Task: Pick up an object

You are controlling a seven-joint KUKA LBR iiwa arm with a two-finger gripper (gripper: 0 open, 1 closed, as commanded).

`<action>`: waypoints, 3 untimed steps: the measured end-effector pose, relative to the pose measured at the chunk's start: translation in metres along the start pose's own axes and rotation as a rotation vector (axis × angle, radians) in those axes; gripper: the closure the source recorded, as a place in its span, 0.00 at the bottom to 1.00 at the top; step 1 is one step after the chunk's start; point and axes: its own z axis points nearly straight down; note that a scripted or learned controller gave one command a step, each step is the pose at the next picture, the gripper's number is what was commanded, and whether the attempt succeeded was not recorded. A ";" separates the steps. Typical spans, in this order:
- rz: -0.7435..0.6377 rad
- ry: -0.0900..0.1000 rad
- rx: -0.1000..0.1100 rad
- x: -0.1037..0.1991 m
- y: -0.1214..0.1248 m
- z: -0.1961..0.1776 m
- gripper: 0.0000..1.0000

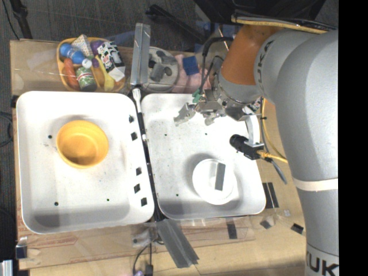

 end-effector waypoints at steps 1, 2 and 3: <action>-0.054 0.000 0.003 0.007 -0.070 0.015 0.00; -0.100 0.000 0.000 -0.046 -0.078 0.093 0.00; -0.105 0.000 0.003 -0.046 -0.078 0.084 1.00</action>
